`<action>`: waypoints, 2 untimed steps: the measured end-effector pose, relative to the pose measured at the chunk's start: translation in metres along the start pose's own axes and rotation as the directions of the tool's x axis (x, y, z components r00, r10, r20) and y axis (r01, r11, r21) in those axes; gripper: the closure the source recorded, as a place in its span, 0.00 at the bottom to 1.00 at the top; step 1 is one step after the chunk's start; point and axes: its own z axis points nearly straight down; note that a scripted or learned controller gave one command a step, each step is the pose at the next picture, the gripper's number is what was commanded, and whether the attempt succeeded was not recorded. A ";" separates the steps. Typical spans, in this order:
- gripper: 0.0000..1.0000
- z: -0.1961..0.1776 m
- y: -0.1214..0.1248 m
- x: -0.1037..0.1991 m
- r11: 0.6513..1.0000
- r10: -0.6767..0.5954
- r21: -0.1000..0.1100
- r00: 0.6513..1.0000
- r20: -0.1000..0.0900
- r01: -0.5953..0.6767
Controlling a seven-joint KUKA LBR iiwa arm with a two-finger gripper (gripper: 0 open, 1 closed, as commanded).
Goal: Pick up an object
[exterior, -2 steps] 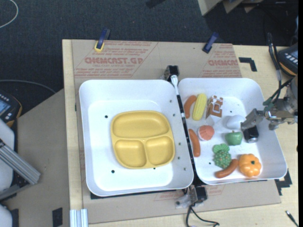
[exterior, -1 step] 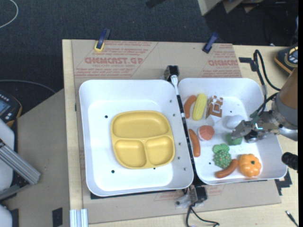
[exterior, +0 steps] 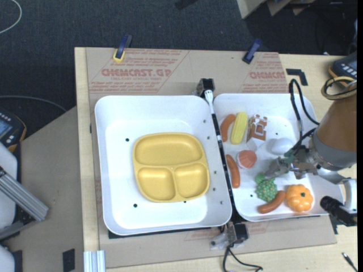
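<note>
Step in hand, as judged: approach and selection of an item in the right bin (exterior: 306, 109). No item was seen between the fingers, so no grasp is credited.

End effector (exterior: 282, 167): positioned low over the middle of the right bin, reaching in from the right. Its dark fingers pointed left and appeared slightly parted, with nothing gripped; the gap was too small in the view to rate more closely.

Position of candidate items relative to the end effector:
- Green broccoli piece (exterior: 265, 188): just below and to the left of the fingertips, nearest of all.
- White round object (exterior: 278, 146): just above the fingertips.
- Orange pumpkin (exterior: 299, 198): below, close to the wrist.
- Red round slice (exterior: 247, 158): to the left, near.
- Corn cob (exterior: 240, 127): well up and left, beside an orange carrot (exterior: 227, 127).
- Two sausages, one by the bin divider (exterior: 233, 170), one beside the broccoli (exterior: 271, 203).

The left bin (exterior: 113, 152) held a yellow compartment tray (exterior: 170, 166).

Recommendation: commit to one item, preferably the broccoli; centre the fingers over it, clear of the adjacent sausage, descend squarely, close, then lift straight. Crowding makes a glancing contact likely.
</note>
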 end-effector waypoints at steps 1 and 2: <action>0.00 0.048 0.001 0.000 1.000 0.000 -0.006 1.000 0.000 0.000; 1.00 0.035 0.003 0.000 1.000 -0.001 -0.014 1.000 0.003 0.001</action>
